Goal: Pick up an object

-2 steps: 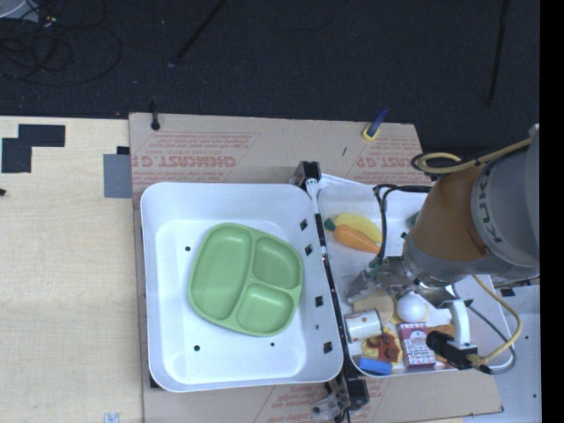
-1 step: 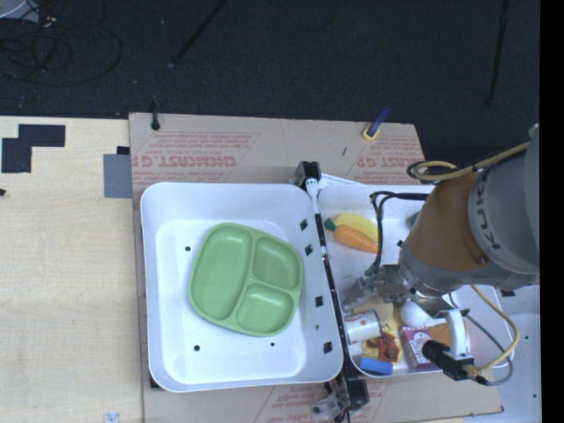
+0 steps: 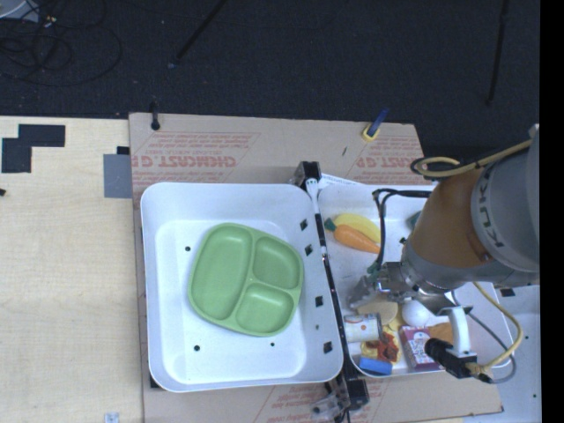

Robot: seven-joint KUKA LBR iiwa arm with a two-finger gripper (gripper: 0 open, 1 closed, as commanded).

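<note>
Grey arm with orange band low over cluttered right white bin at lower right, hand state unclear, nothing visibly lifted; pick pending.

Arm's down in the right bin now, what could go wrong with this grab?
The small items in the right bin lie packed together, so the gripper may catch two or knock one aside. The arm's bulk hides much of that bin, so a miss could pass unseen. The carrot lies close beside the wrist.
</note>
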